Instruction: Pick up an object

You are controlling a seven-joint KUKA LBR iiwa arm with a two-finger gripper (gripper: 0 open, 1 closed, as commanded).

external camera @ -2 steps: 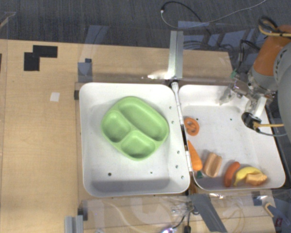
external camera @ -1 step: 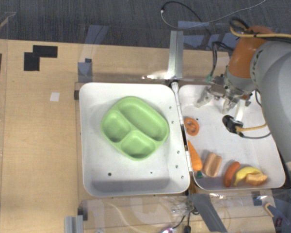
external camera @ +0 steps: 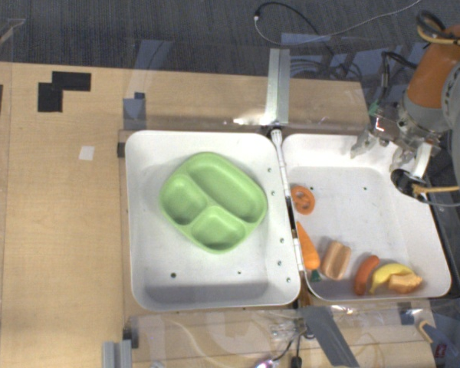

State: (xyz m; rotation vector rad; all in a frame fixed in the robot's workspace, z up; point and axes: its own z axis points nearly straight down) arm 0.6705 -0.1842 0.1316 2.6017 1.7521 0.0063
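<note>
The arm point(external camera: 445, 75) sits at the upper right corner of the right bin point(external camera: 368, 182), its gripper point(external camera: 391, 140) hanging over the bin's far right edge; from this angle I cannot tell how it stands, and nothing shows held in it. The 2 bins lie side by side on the worktop point(external camera: 54, 228). The left bin point(external camera: 153, 282) carries a green tray point(external camera: 212, 200) with 3 compartments, tilted a little and lying near the middle. The pickable things are in the right bin, all toward its near edge: an orange slice point(external camera: 302, 198) close by the dividing wall, a carrot point(external camera: 308, 248) lying against that wall, a hot dog bun point(external camera: 336, 260) just beside the carrot, then a red pepper point(external camera: 365, 274) touching a banana point(external camera: 389, 273), with a brownish piece point(external camera: 405, 283) at the banana's right end. The step in hand is choosing and approaching 1 target. I judge the bun the safest pick: it stands apart from the wall and has free sides for a grip across its short width. The carrot is hemmed in by the wall, the slice is flat and likely to slip, and the pepper and banana touch, so a grasp there may shove both. Coming straight down, centred, should avoid nudging the carrot.
</note>
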